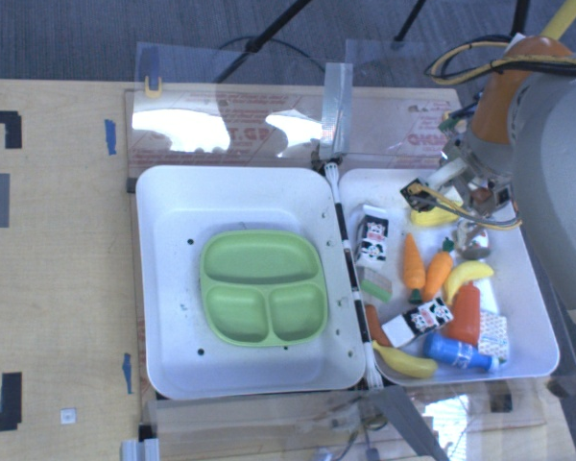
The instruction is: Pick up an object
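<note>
Our gripper [468, 227] hangs low over the right bin [533, 301], near a yellow banana [432, 216] and carrots [415, 262]; we cannot tell its state.

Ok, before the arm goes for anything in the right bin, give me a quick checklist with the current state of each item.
1. Gripper positioned over the right shallow white bin: ok, it sits above the bin's upper part.
2. Object held: cannot tell; nothing shows clearly in the gripper.
3. Targets available: ok; two orange toy carrots, a blue plastic bottle and a yellow toy banana lie in the right bin.
4. Clutter: not ok; the items are packed together and touching.
5. Green divided plastic plate in the left shallow white bin: ok, lying flat.
</note>
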Available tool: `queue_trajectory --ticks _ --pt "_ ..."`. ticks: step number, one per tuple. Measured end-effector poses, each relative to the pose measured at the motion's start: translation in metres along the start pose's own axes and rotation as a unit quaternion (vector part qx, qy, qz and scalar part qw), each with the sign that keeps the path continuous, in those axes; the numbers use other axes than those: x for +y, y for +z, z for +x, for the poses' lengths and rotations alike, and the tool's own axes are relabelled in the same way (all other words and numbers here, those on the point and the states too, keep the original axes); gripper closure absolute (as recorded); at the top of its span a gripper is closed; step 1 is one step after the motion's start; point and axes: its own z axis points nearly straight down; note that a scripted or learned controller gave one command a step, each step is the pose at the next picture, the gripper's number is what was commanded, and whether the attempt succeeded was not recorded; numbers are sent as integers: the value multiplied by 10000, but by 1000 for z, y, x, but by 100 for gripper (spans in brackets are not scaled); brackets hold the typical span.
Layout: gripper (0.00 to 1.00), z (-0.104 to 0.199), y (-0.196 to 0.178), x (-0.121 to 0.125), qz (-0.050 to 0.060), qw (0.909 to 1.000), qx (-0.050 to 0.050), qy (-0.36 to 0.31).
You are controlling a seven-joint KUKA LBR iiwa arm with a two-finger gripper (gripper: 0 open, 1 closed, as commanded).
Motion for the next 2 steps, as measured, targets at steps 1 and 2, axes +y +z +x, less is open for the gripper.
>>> queue_trajectory --ticks 1,2 --pt "0 -2 -42 -29 -2 9991 -4 -426" --pt "0 -23 -25 31 -21 9870 10 -1608"
